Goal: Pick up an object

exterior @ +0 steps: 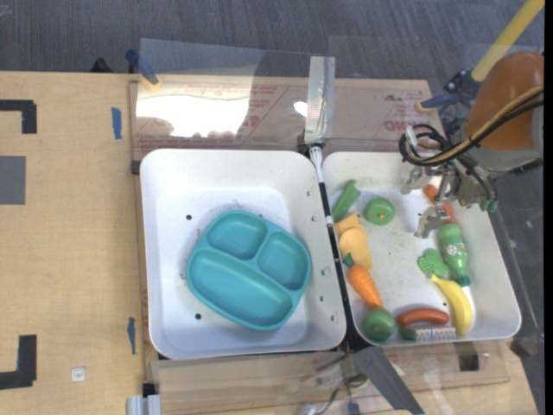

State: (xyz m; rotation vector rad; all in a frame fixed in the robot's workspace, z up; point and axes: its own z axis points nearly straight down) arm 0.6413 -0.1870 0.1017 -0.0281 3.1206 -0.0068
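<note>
From above, the right bin [505, 314] held toy food, and the left bin [164, 188] held a teal divided tray [249, 268]. The tool [436, 204] hung over the right bin's far right part, under the arm's orange band [510, 98] and a bundle of cables [423, 145]; whether it was wide or narrow could not be told. Just below it lay a green bottle [454, 251], with a banana [456, 303] and a red sausage [422, 316] further toward the near rim. To its left sat a green apple [378, 210], a green pepper [346, 201], a yellow piece [353, 242] and a carrot [365, 285]. A small orange piece [431, 192] showed right at the tool.
</note>
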